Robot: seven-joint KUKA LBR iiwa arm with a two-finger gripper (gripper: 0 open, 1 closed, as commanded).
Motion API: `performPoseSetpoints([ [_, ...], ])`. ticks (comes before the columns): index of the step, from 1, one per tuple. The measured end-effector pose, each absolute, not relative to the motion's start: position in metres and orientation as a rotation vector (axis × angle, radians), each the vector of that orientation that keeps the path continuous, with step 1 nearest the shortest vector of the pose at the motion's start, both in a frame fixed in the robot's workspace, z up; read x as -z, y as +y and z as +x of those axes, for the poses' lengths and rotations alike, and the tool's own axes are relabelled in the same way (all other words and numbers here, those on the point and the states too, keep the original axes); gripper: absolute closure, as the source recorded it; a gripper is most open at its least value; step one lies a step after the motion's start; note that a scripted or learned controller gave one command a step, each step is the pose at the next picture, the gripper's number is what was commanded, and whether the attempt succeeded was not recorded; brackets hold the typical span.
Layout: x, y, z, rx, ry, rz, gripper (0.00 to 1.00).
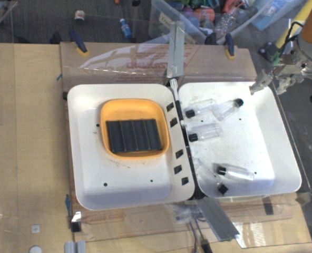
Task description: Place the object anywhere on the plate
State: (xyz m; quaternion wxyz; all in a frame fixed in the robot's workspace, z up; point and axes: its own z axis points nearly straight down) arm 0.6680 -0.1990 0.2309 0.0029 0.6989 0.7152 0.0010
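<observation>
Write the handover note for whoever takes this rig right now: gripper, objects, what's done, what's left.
Gripper: at the upper right corner of the right white bin, above its rim, nothing seen between its fingers; open or shut is unclear.
Orange square plate: in the left white bin, bearing a dark ribbed block.
Clear plastic vials with black caps: four in the right bin, e.g..
Done: no vial is on the plate.
Left: pick a vial, set it on the plate.
</observation>
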Motion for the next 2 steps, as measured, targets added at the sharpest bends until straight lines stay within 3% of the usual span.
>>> performPoseSetpoints([
  [2, -0.2329, -0.2206, 0.6684, -0.004, 2.185, 2.25, 0.0],
])
